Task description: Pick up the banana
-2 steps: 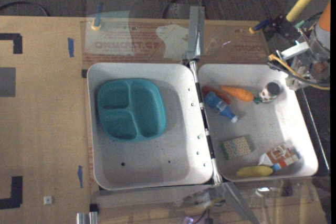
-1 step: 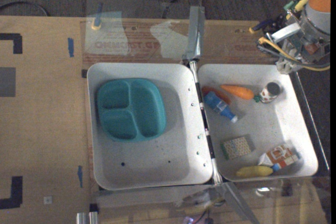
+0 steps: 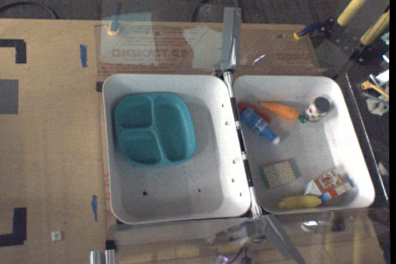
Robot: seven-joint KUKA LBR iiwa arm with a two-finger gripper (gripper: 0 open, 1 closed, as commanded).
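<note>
Banana (image 3: 300, 201) lies on its side at the near edge of the right bin (image 3: 354, 133), close against the near wall, with a small carton (image 3: 332, 185) just beside it on the right and slightly farther back. A speckled sponge-like block (image 3: 279, 173) sits a little farther in and to the left. Toward the far side of the same bin are a carrot (image 3: 279, 110), a blue bottle (image 3: 258, 125) near the dividing wall, and a small round black-and-white object (image 3: 318, 108). The left bin (image 3: 117, 195) carries a teal divided plate (image 3: 154, 128). As for the fingers, I cannot tell how they stand or whether they have hold of anything. Judging from how things lie, the pick has not begun: the fruit rests untouched on the bin floor. The next move would call for an approach from the right, coming down over the fruit's middle, with the fingers set across its short width and kept off the near wall and the carton.
</note>
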